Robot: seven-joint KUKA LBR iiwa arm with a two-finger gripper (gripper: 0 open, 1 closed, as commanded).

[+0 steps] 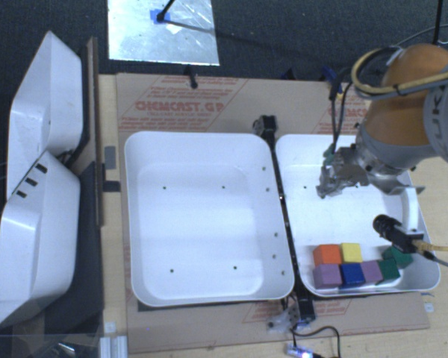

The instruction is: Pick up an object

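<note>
Six small coloured blocks huddle in the right shallow white bin's (299, 155) near corner.
Orange block (328, 253), yellow (351, 252), purple (327, 274), blue (352, 274), lilac (372, 271) and green (390, 263) touch; the hand (330, 181) hangs well apart over bare floor, grip unreadable.

Small coloured blocks (351, 265) clustered touching, resting flat in right bin's (302, 155) near corner

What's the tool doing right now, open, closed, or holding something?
Tool: cannot be told whether open or closed; nothing visible in it. It sits over the right shallow white bin, apart from the coloured blocks at the bin's near end.
</note>
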